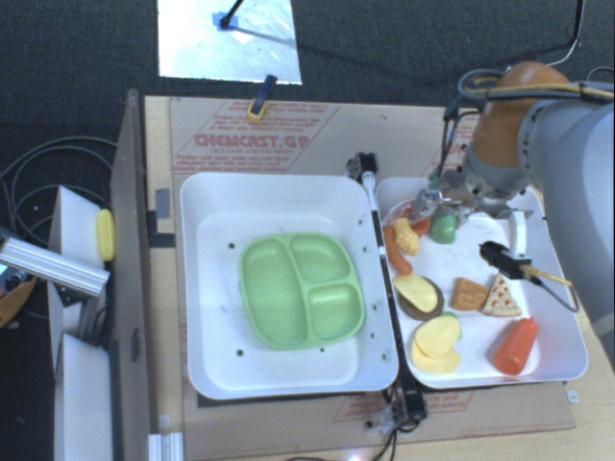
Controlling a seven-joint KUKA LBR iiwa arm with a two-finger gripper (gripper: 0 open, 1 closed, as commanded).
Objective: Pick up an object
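Nearest, by the front wall of the right bin [567, 363]: two pale yellow slices [435, 342], overlapped, and an orange-red carrot-like piece [514, 346], set apart from each other. Behind them, a brown-edged cream oval [417, 296], a tan cracker [468, 294] and a pizza wedge [502, 298] are noted in a rough row, with cracker and wedge touching. Along that bin's left wall a red sausage [396, 254] is laid, with a yellow corn piece [407, 236] against it. The gripper [432, 205] is seen low over the far left part of the right bin. A green round piece [443, 227] and a small red piece [420, 225] are found just beside it, on its near side. How far it is opened cannot be told, nor whether anything is held. Left bin [207, 257]: one green divided plate [300, 288], laid flat near the middle.
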